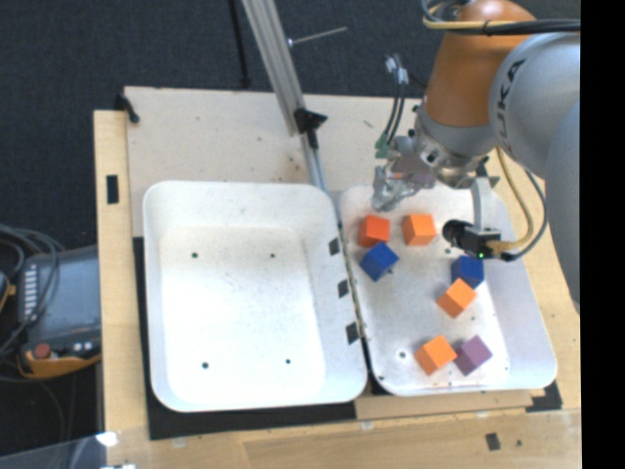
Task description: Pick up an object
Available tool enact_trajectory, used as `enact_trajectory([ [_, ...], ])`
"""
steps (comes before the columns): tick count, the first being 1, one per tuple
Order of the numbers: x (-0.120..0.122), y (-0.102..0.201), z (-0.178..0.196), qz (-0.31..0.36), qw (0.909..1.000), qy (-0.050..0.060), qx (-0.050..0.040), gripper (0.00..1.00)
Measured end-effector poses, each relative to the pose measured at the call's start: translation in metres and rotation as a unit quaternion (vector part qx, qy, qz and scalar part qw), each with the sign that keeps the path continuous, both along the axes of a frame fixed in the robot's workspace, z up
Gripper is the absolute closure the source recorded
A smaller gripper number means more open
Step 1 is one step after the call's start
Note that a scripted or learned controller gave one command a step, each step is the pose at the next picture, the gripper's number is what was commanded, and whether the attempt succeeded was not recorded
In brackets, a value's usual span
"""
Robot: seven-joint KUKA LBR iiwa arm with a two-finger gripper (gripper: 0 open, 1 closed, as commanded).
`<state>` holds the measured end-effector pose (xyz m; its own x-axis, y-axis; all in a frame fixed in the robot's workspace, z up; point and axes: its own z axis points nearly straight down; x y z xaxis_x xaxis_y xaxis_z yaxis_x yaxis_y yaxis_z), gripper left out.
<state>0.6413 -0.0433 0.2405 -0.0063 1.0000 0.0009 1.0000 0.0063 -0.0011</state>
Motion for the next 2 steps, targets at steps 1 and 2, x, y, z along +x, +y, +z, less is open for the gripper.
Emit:
enact_trajectory([
  [1, -0.005, 0.05, -0.002, 0.0, 1.0, 0.0, 0.0001, 1.0],
  [2, -0.023, 0.089, -0.003, 0.0, 1.0, 0.0, 0.0, 1.0],
])
